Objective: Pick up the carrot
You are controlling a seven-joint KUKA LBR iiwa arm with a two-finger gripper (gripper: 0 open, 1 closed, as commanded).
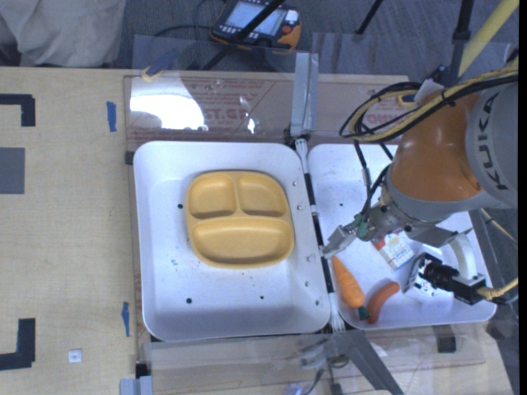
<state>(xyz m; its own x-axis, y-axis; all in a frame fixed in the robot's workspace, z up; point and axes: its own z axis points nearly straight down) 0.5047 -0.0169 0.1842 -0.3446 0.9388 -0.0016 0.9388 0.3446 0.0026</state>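
The orange carrot (348,284) lies in the right bin (342,179) near its front left corner, its thick end pointing toward the divider between the bins. My gripper (343,238) hangs just behind the carrot's upper end, a little apart from it, and it holds nothing that I can see. The grey arm with its orange band (436,155) covers much of the right bin's middle.
A reddish-brown sausage (381,298) lies just right of the carrot, close to its tip. A small white packet (396,251) sits under the wrist. The left bin (156,245) holds a yellow divided plate (240,218). Cables loop above the arm.
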